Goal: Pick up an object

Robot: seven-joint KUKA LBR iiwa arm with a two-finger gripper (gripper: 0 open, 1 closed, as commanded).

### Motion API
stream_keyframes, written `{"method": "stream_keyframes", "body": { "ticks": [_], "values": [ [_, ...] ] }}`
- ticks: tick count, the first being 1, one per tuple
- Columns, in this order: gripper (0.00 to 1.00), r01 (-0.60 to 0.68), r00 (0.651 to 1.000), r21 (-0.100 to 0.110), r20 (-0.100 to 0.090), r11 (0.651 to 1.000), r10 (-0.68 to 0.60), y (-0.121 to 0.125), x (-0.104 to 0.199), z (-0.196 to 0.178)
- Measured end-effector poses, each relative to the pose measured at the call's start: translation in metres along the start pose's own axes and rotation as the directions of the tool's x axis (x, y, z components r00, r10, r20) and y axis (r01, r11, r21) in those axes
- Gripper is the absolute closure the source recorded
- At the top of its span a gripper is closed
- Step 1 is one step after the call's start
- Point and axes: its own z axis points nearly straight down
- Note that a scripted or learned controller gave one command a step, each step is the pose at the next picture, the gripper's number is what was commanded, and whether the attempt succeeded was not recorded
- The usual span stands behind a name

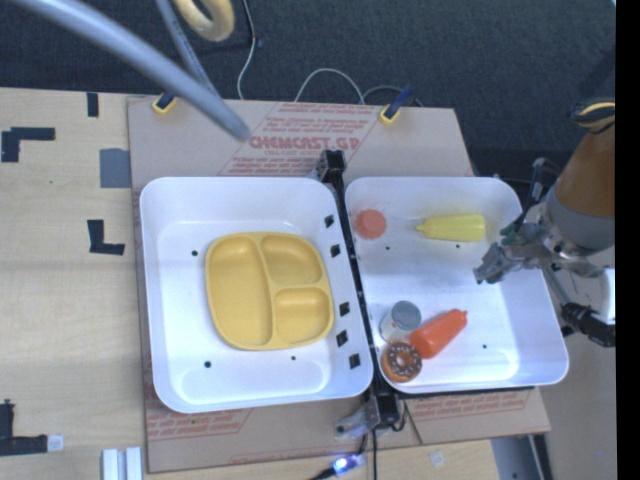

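Although I am watching from one slanted overhead camera, I can place most things, nearest edge first.

Donut [402, 361]: I see a sprinkled toy donut in the right bin's near-left corner, touching the orange piece beside it.
Orange bottle [438, 333]: it lies tilted just beside the donut, its narrow end pointing up and right.
Grey can [403, 318]: a small round can stands just above the donut, near the bottle's lower end.
Right bin [520, 363]: white and shallow, it holds all the loose items I see.
Yellow tray [268, 290]: a three-compartment plate lies flat in the middle of the left bin [165, 268].
Gripper [490, 270]: it hangs over the right bin's right side, low by the wall; I cannot tell how its fingers stand, and I see nothing between them.
Arm [585, 183]: grey with an orange band, it comes in from the right.
Red ball [371, 223]: it rests near the far-left corner of the right bin, by the divider.
Yellow bottle [452, 228]: lying on its side along the far part of the right bin, well apart from the ball.
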Motion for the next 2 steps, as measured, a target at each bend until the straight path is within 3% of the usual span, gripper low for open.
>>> {"method": "stream_keyframes", "body": {
  "ticks": [2],
  "values": [
    [1.0, 0.0, 1.0, 0.0, 0.0, 1.0, 0.0, 0.013, -0.003, -0.09]
  ]
}}
